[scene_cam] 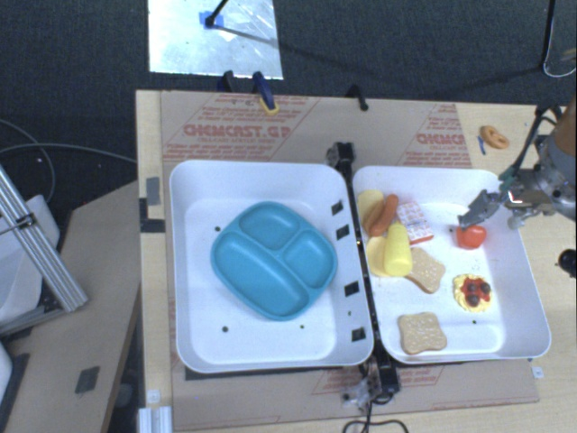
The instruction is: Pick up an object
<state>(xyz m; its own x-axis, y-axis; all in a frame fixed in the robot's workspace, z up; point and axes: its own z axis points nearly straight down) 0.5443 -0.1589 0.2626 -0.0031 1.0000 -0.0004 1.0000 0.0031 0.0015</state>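
Nearest to us, at the front of the right bin, we see one round cracker lying flat on the white floor. We take the red tomato as our landmark and go across from the left.

Far to the tomato's left, in the left bin, we count one blue divided plate, three compartments, sitting alone in the middle. The two bins touch along a black clipped seam.

Crossing into the tomato's own bin, well to its left against the seam wall, we count one sausage lying over a pale yellow piece, and one yellow corn-like cylinder just in front of it. One small red-and-white packet sits between the sausage and the tomato. One slice of toast lies in front and left of the tomato, touching the yellow cylinder. One small pizza piece with red topping lies straight in front of the tomato.

Now the gripper: we see it just behind the tomato, reaching in from the tomato's right, its dark tip hanging right over the tomato. We cannot tell how it stands, and nothing shows clamped in it. One small pretzel lies on the bench behind the tomato, outside the bin.
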